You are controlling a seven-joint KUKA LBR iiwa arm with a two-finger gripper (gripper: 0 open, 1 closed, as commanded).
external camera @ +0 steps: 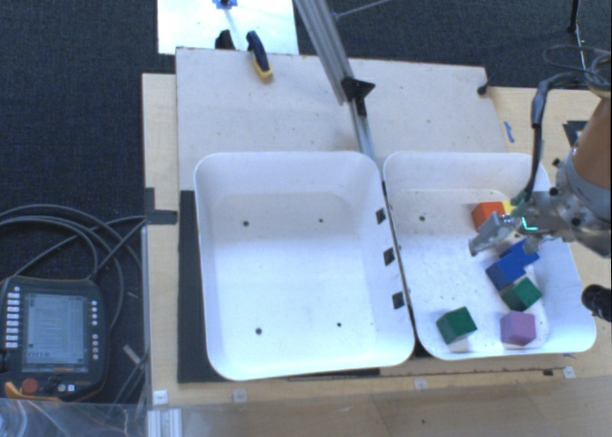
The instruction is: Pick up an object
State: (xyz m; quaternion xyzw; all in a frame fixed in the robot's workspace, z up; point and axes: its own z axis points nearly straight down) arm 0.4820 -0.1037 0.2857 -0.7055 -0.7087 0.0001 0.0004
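Two blocks, orange point(488, 212) and blue point(512, 263), flank the pincer point(488, 236).

The arm point(595, 172) reaches in from the right edge, its grey wrist bent down and leftward, a dark cable looping up behind it. The claw point(490, 237) hangs low at its end, pointing left. A small green light glows on the claw's body. The fingertips are too blurred to read.
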